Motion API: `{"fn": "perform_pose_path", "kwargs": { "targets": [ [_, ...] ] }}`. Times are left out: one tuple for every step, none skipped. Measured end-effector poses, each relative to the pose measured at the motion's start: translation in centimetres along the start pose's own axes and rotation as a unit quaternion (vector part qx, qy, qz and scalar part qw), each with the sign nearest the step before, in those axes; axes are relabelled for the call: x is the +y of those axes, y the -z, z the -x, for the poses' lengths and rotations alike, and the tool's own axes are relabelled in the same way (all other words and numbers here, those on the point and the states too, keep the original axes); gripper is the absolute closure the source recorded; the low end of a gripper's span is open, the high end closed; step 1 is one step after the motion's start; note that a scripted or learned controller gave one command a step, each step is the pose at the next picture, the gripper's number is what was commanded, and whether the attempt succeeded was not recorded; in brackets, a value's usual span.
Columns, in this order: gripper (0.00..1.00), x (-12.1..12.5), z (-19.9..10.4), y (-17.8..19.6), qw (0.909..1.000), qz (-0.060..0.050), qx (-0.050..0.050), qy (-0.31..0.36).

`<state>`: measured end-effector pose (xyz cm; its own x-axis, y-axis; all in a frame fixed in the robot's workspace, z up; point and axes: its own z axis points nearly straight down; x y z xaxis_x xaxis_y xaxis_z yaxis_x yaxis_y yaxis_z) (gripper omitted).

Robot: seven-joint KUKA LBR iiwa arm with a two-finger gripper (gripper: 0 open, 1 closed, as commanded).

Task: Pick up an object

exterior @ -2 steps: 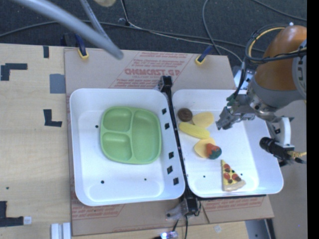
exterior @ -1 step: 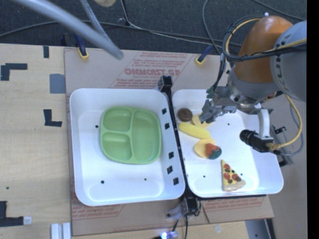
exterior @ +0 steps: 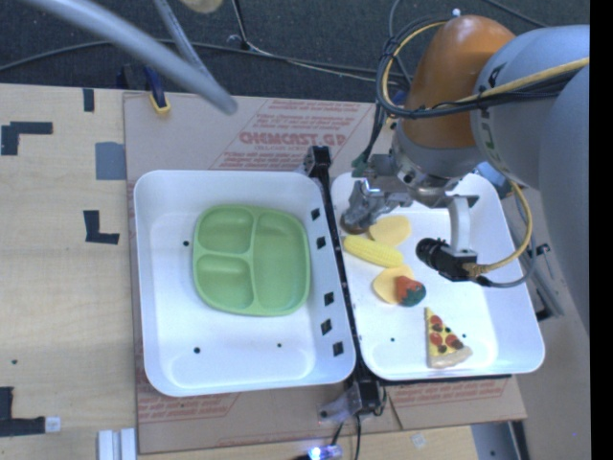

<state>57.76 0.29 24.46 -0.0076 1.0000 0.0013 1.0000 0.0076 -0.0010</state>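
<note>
Camera view: pincer (exterior: 359,214) low over yellow toy corn cob (exterior: 373,250), just beside right white bin's (exterior: 498,353) left wall; can't tell its state. Corn looks light, rigid, slick; grip mid-length across.

This is a robotics lab or test cell, not a home or a shop. A large industrial arm (exterior: 498,75), grey with an orange band, carries loose yellow and black cables looped around its wrist. Two shallow white bins (exterior: 153,286) sit side by side on a sheet of printed cardboard (exterior: 287,127) laid over a pale wooden bench (exterior: 57,286), an improvised setup. Black tape marks (exterior: 96,226) are stuck on the bench top. The things in the bins are toy props: a green divided plate (exterior: 254,260), a plastic pizza slice (exterior: 443,339) and other play food. More cables run over dark carpet (exterior: 316,17) behind the bench
</note>
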Motion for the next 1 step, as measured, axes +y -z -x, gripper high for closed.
{"fn": "perform_pose_path", "kwargs": {
  "targets": [
    [1.00,1.43,-5.33,-0.05,1.0000,0.000,0.000,-0.001]
  ]
}}
